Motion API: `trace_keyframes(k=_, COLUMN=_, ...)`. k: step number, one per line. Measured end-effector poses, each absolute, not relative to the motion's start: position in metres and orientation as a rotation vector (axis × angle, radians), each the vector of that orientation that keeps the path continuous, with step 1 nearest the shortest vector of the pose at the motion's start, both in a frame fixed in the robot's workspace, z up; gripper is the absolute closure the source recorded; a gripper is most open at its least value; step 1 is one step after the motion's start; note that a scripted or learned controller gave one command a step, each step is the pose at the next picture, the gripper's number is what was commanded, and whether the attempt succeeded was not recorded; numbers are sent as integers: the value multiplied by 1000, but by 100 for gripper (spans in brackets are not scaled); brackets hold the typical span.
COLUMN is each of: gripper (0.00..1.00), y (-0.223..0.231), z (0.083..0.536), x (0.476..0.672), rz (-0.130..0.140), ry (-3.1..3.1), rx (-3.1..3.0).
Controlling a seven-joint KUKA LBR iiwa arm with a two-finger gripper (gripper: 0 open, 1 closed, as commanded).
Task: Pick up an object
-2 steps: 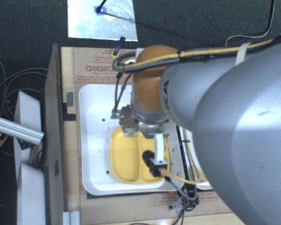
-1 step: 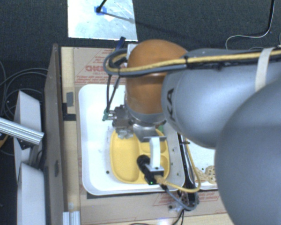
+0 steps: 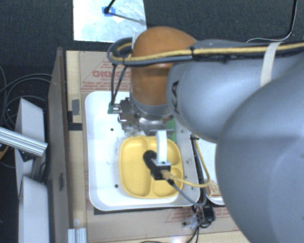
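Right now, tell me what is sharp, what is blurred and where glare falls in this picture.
Camera view: the large grey arm link at right is soft, out of focus near the lens; the yellow compartmented plastic tray in the shallow white bin is reasonably sharp; the crinkled silvery sheet at top glares brightly.

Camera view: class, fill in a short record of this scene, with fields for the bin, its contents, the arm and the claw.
bin: white bin, shallow, on the view's left
contents: one yellow dish with compartments, lying flat towards the bin's near edge
arm: grey arm with an orange band, reaching over the bin from the right
claw: claw above the dish's far edge
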State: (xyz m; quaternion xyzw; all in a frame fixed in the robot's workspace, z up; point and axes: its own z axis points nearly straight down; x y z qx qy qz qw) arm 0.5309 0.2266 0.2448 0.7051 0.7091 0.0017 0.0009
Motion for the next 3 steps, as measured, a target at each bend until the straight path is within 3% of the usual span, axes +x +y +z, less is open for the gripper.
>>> trace_keyframes(k=1, gripper=100, y=229, z=234, x=569, rz=4, ry=2225, rx=2214)
trace_keyframes(k=2, gripper=100, y=228, z=270, x=612, rz=11, ry=2225, rx=2212)
trace_keyframes(k=3, gripper=100, y=217, z=268, x=543, rz=-2, ry=2223, rx=2222)
